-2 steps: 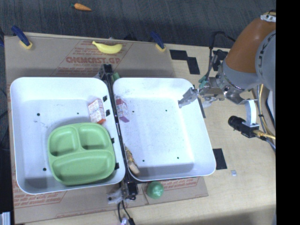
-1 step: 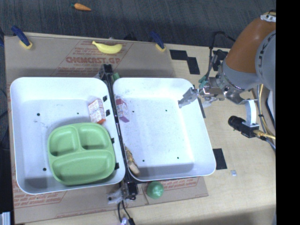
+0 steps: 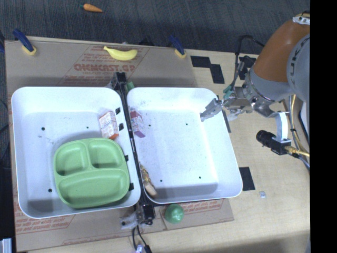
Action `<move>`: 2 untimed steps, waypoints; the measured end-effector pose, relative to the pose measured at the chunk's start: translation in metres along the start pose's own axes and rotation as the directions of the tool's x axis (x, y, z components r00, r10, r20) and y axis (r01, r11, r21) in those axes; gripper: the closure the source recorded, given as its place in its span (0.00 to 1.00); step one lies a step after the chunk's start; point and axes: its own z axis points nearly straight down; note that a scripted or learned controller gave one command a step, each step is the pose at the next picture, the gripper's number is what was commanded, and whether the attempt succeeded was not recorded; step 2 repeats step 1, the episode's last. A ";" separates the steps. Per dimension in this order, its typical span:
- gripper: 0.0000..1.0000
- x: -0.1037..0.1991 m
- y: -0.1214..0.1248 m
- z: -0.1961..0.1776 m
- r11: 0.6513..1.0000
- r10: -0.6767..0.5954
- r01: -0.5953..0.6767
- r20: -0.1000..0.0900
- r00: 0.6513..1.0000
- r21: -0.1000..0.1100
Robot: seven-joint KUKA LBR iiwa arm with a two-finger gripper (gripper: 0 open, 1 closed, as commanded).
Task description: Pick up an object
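Bins sit side by side on a sheet of printed cardboard that covers the surface. The left bin (image 3: 31,141) holds a green divided tray (image 3: 92,172) in its near half, and a small red-and-white packet (image 3: 108,124) lies just beyond the tray, near the bin's right wall. The right bin (image 3: 210,162) holds a second small packet (image 3: 136,122) against its left wall and a tan object (image 3: 148,184), too small to name, at its near left corner. The rest of that bin's floor shows bare white.

Outside the bins, a yellow banana (image 3: 121,52) rests on the cardboard (image 3: 79,67) behind the left bin, and a green ball (image 3: 174,213) lies on the cardboard just in front of the right bin. Blue clamps (image 3: 24,41) grip the cardboard's far edge. An orange carrot-like piece (image 3: 92,7) lies on the dark floor beyond.

The arm (image 3: 279,62) reaches in from the right, orange band above grey wrist. The jaws (image 3: 212,109) hang over the right bin's far right corner, close to its rim, well apart from both packets and the tan object. Nothing is seen between them; whether they are released or clenched cannot be told from this slant.
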 end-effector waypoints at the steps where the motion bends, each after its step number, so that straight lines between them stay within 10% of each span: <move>1: 0.00 0.000 0.000 0.000 1.000 0.000 0.000 0.000 1.000 0.000; 2: 0.00 0.000 0.000 0.000 1.000 0.000 0.000 0.000 1.000 0.000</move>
